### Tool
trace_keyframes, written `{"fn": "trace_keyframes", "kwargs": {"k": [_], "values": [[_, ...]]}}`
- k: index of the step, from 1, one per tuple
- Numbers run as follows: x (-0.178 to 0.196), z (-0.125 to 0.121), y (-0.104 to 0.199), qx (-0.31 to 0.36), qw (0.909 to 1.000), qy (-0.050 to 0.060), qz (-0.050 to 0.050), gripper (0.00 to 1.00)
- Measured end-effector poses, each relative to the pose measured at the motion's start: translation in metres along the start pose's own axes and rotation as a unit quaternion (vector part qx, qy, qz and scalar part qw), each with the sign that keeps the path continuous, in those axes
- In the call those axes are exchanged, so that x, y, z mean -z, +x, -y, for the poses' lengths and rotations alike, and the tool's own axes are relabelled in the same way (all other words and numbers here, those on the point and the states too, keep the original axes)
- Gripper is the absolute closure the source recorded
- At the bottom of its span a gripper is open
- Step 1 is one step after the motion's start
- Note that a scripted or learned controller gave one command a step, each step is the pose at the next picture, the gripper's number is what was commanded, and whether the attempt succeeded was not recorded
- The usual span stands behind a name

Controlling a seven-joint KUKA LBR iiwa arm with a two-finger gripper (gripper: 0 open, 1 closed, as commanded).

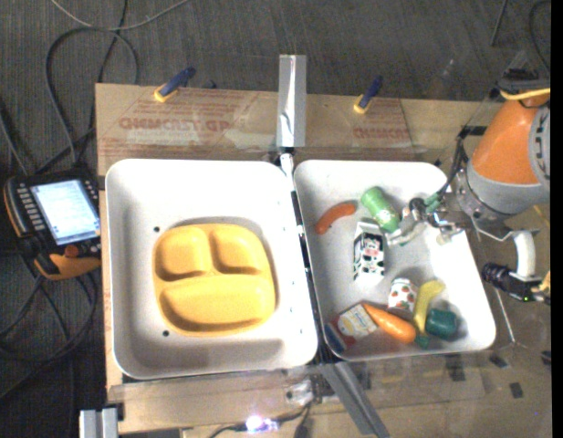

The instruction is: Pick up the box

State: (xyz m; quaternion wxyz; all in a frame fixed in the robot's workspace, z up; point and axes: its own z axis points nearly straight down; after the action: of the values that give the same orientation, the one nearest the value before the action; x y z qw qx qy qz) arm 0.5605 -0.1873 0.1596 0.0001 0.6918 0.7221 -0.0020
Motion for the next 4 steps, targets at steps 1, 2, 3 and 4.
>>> {"fn": "trace_keyframes", "kwargs": {"k": [1,2,3,4], "values": [[-0.056,0.018,-0.002,-0.184,0.983,0.001,0.0,0.0],[-0.048,0.019,-0.001,-0.183,0.9831,0.003,0.001,1.0],[0.125,0.049,0.04,-0.332,0.9433,0.0,0.001,1.0],[0.126,0.071,0.06,-0.484,0.8749,0.002,0.001,1.0]]}}
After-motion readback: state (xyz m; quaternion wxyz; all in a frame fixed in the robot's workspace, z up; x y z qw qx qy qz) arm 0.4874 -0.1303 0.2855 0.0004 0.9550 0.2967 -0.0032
